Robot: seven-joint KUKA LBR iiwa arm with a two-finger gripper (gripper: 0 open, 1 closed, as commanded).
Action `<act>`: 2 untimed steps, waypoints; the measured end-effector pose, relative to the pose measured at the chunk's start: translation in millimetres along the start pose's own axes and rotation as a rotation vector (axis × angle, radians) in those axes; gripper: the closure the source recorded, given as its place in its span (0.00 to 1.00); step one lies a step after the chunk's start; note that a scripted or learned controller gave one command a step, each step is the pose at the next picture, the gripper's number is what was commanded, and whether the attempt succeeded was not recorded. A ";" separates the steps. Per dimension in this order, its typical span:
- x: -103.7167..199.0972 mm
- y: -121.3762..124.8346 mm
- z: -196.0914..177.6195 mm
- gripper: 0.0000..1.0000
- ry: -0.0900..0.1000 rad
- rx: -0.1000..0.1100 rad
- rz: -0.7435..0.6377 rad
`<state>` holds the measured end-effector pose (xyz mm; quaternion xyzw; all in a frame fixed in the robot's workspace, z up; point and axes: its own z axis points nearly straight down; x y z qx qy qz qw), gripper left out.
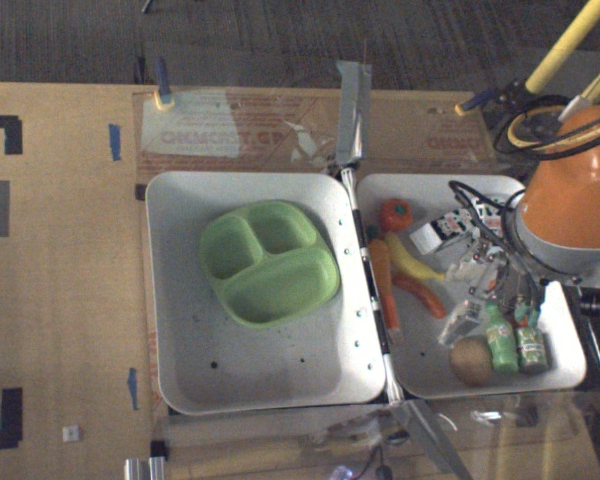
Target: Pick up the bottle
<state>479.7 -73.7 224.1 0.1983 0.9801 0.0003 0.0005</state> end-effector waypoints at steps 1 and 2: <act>-19.8 -50.6 92.8 0.00 0.004 0.002 0.317; -80.2 -61.7 96.6 0.00 -0.002 0.001 0.466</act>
